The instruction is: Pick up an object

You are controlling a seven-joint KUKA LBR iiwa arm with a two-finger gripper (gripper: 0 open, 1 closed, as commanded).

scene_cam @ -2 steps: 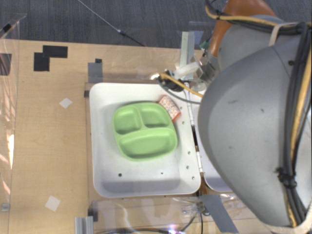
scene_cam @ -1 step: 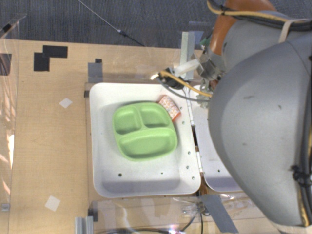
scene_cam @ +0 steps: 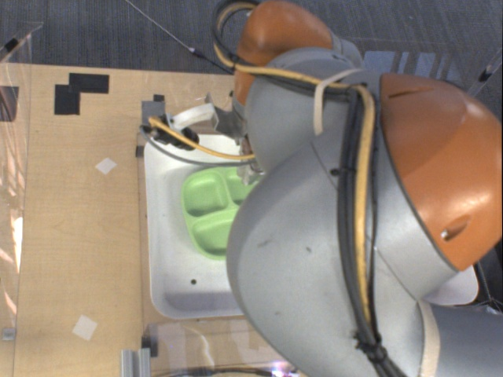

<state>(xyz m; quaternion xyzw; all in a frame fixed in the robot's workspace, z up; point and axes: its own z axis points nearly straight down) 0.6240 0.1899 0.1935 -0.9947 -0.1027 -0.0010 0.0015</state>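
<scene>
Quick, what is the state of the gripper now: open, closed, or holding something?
Gripper: cannot be told. The grey arm reaches over the white bin, and it covers part of the green divided tray lying in the bin.

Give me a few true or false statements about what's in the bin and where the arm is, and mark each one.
1. A green divided tray lies in the white bin. True.
2. The arm covers much of the view and hides part of the tray. True.
3. The tray is red. False: it is light green.
4. The bin sits on a wooden bench top. True.
5. The tray lies on the bench outside the bin. False: it lies inside the bin.
6. The cables near the bin's top edge are all blue. False: yellow and black ones show there.
</scene>
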